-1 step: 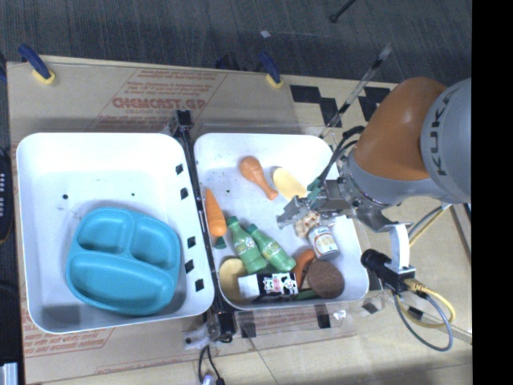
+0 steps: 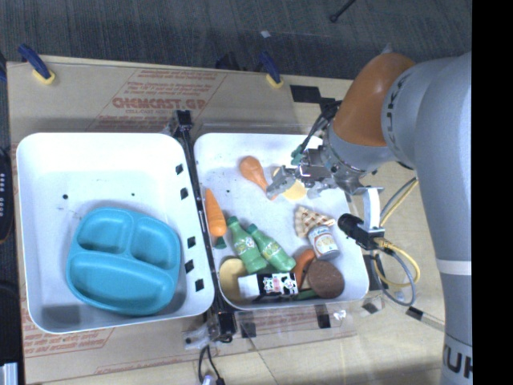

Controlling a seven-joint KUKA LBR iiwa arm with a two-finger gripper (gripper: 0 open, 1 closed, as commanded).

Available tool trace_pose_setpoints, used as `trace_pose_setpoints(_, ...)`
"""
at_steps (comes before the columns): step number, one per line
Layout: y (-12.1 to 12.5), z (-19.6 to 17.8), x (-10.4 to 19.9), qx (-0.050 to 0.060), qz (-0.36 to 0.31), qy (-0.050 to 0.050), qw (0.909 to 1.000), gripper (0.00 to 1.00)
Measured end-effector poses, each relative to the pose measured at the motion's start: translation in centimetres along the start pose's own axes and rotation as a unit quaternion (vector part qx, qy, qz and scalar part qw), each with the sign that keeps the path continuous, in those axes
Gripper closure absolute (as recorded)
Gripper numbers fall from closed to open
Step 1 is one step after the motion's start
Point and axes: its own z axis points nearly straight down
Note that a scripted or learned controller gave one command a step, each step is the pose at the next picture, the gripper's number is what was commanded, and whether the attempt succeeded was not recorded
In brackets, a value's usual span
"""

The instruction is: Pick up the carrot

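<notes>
We see the slim orange carrot (image 2: 215,214) lying lengthwise against the right white bin's (image 2: 240,147) left wall; whether the jaws (image 2: 298,176) are apart, we cannot tell.

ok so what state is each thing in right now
carrot: lying along the right bin's left wall, not gripped
gripper: low over the right bin, near the chicken drumstick
green bottles: lying on their sides
blue tray: flat in the left bin
</notes>
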Motion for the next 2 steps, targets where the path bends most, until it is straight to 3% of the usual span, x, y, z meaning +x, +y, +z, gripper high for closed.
trace_pose_setpoints(1, 3.3, 8.0, 6.0, 0.002, 0.053, 0.002, 0.9986, 0.0)
trace_pose_setpoints(2, 0.6, 7.8, 7.5, 0.002, 0.29, 0.003, 0.9571, 0.0)
